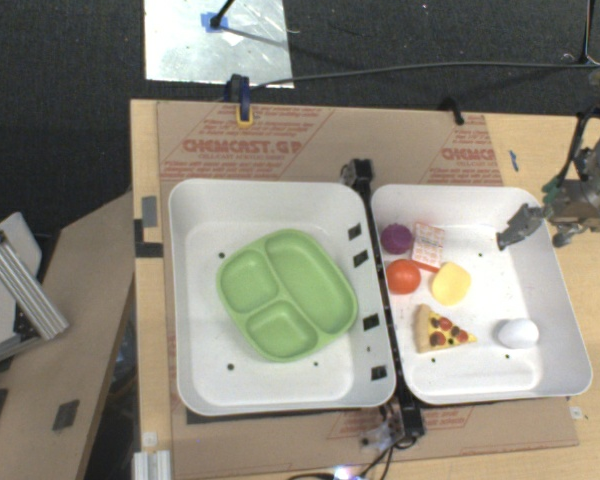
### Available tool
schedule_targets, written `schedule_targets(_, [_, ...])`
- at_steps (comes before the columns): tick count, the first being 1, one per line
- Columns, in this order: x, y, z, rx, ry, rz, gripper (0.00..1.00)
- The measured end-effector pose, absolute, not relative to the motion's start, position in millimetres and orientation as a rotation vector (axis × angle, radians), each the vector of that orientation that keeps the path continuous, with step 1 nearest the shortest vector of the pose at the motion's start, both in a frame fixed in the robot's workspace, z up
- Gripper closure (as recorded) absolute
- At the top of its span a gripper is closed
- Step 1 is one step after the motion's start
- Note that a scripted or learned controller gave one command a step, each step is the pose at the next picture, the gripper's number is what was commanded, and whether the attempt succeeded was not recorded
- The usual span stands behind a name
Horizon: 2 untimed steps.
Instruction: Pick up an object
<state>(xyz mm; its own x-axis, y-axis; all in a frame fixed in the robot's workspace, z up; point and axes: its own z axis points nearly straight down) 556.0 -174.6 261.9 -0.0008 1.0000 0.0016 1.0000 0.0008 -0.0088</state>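
Note:
The right bin (pixel 555 268) holds several small things: a purple ball (pixel 396 237), a red and white packet (pixel 429 240), a red tomato (pixel 403 276), a yellow lemon (pixel 451 282), a pizza slice (pixel 440 330) and a white egg (pixel 517 333). My gripper (pixel 535 236) hangs over the bin's far right corner, up and to the right of the lemon. It is open, and nothing sits between its fingers (pixel 515 226).
A green divided plate (pixel 285 293) lies in the left bin (pixel 195 268). A black clipped ridge (pixel 372 278) runs between the two bins. Both rest on a cardboard sheet (pixel 280 143). A blue and yellow clamp (pixel 241 98) stands at the bench's far edge.

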Motion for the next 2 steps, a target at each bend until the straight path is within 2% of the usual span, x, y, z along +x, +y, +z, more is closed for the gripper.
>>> schedule_targets(1, [558.1,-174.2,267.7,-2.219,-2.226,-0.001,0.00])
schedule_targets(2, [552.7,-175.4,224.5,-2.219,-2.222,0.002,0.00])
